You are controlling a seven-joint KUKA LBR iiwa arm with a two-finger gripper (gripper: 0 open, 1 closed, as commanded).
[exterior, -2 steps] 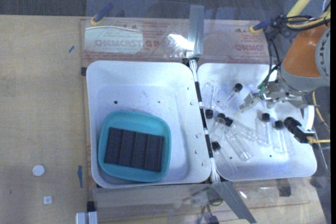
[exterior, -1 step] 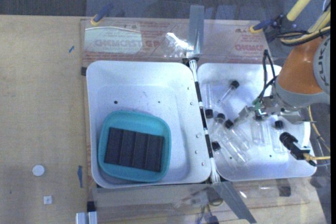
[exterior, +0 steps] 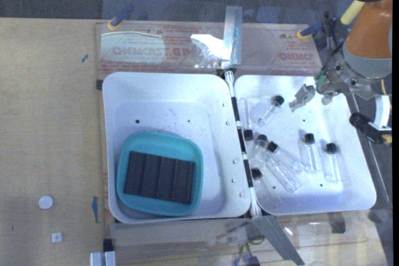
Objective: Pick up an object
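Overhead, tan bench point(exterior: 43, 103) bears two bins point(exterior: 118, 96); gripper point(exterior: 303, 96) state unclear (vials point(exterior: 308, 149) below).

Two shallow white plastic bins: left bin point(exterior: 118, 96), right bin point(exterior: 355, 190).
One teal plastic tray point(exterior: 187, 147) with a ridged black insert point(exterior: 157, 178), in the bin farther from the gripper point(exterior: 305, 96).
Clear glass vials with black caps point(exterior: 308, 149), roughly seven, some overlapping, scattered below and beside the gripper.

Red lettering runs along the clear sheet point(exterior: 156, 50) behind the bins point(exterior: 232, 134). It is blurred; on the left stretch only something like "OHMCAST" can be made out, the rest unreadable.
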